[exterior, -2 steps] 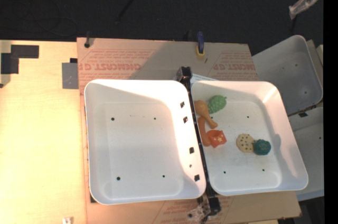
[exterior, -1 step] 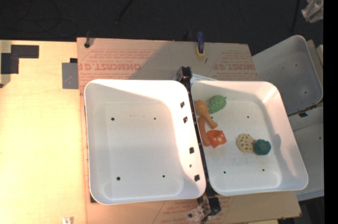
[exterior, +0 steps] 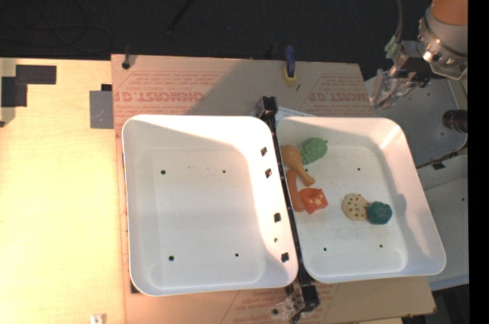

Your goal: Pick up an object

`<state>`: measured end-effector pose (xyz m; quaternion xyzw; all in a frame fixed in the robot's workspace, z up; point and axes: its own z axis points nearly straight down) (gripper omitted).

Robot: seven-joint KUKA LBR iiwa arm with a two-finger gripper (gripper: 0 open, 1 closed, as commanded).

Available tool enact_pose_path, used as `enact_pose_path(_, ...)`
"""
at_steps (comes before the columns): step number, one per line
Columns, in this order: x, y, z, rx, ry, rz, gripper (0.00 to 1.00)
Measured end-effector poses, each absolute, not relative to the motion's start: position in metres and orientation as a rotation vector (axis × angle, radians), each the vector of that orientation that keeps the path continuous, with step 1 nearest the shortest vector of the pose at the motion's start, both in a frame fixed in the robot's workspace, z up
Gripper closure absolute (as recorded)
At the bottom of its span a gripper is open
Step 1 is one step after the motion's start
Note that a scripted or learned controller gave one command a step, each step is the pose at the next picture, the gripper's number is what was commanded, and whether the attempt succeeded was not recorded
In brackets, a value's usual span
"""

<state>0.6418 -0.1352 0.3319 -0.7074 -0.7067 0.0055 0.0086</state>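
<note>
Two white bins sit side by side on the counter point(exterior: 61, 223). The left bin point(exterior: 199, 269) lies beside the right bin point(exterior: 412, 238), which carries a teal ball point(exterior: 379, 213) touching a spotted cookie point(exterior: 353, 205), a red block point(exterior: 312, 200), an orange piece point(exterior: 295, 164) and a green lump point(exterior: 313, 150). Beyond the right bin's far corner, the jaws point(exterior: 384, 92) hang apart from everything; whether they are wide or narrow cannot be told.
</note>
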Motion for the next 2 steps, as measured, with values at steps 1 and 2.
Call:
enact_pose_path(1,0.573,-0.193,0.265,-2.222,-2.206,0.014,1.00)
enact_pose_path(2,0.494,-0.198,0.217,-2.217,-2.210,0.010,1.00)
